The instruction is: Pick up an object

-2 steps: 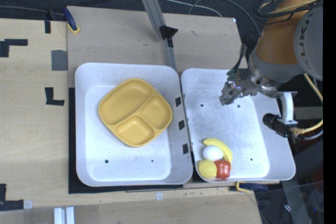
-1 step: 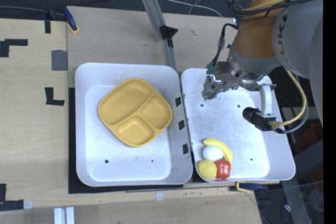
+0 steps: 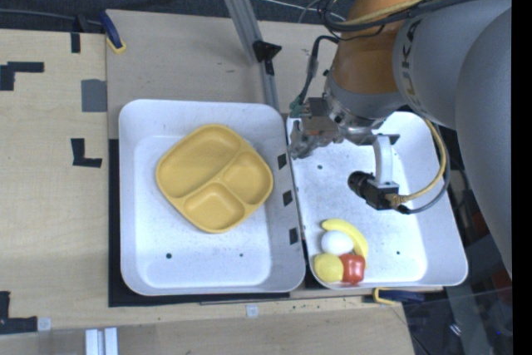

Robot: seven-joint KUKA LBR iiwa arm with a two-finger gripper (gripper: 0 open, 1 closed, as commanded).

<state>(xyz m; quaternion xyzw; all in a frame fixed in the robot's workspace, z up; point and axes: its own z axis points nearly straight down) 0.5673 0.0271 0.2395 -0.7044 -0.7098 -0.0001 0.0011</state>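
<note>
The grey arm (image 3: 465, 54) looms nearest, its hand (image 3: 309, 133) low at the right bin's (image 3: 432, 262) eleven o'clock corner; I cannot tell its grip from here. The toy food cluster (image 3: 341, 253), seemingly banana, egg, lemon and something red, sits untouched at the bin's six o'clock edge, well apart. The yellow divided plate (image 3: 214, 177) lies in the left bin (image 3: 141, 262). Nothing looks lifted; the pick remains.

You have a pale wooden counter (image 3: 183, 54) carrying two shallow white bins side by side. The left bin (image 3: 133, 204) sits near the counter's middle, the right bin (image 3: 432, 253) touches it toward the right edge. Black tape marks (image 3: 83, 154) lie near the left edge, and a grey patch (image 3: 94, 94) sits beside them.
</note>
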